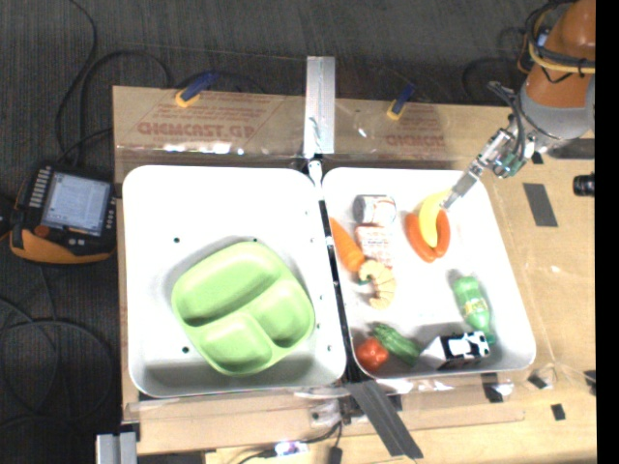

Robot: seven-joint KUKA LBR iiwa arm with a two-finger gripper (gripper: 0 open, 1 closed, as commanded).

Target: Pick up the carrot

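Carrot [346, 245]: orange, slim and tapered, lying flat in the right bin [513, 288].
Place: hard up against that bin's left wall, toward the far left corner.
Pose: runs slantwise, narrow end toward the far edge, thick end nearer.

Grey arm [556, 104] with an orange band, dark cables looped above.

You see the divided tray [244, 304] in the left bin [145, 259]; in the right bin [508, 259], the carrot [344, 245] lies by the left wall, the bottle [473, 304] near the right.
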